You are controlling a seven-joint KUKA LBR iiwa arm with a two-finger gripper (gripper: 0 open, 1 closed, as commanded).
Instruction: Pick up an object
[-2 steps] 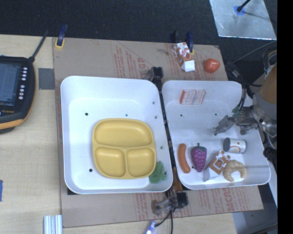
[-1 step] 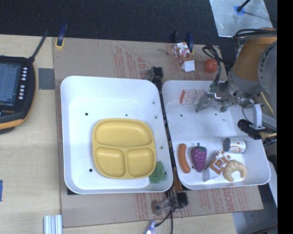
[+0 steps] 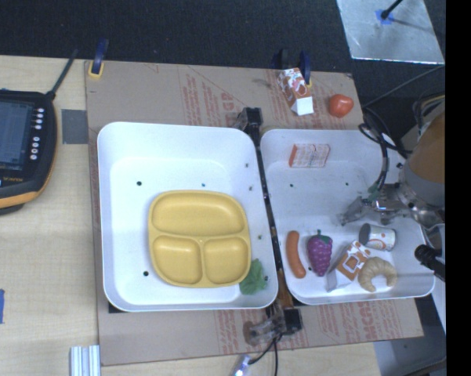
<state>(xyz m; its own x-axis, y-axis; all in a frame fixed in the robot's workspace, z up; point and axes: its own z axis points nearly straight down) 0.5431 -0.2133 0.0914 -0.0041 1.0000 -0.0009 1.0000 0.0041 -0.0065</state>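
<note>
Tabletop (image 3: 31,288) is light wood with a cardboard sheet (image 3: 180,92) under two white bins. Left bin (image 3: 125,155) holds a yellow divided tray (image 3: 198,237) and a green leafy piece (image 3: 254,278) at its lower right corner. Right bin (image 3: 329,186) holds a hot dog (image 3: 295,254), purple grapes (image 3: 320,253), a small carton (image 3: 351,262), a croissant (image 3: 377,272) and a white cup (image 3: 376,236), clustered along the near edge. Tool (image 3: 363,210) sits low in the right bin, prongs splayed apart, nothing between them, just beside the cup.

Bright even overhead light, mild glare on white bins (image 3: 180,143), soft shadows, slightly soft focus throughout
</note>
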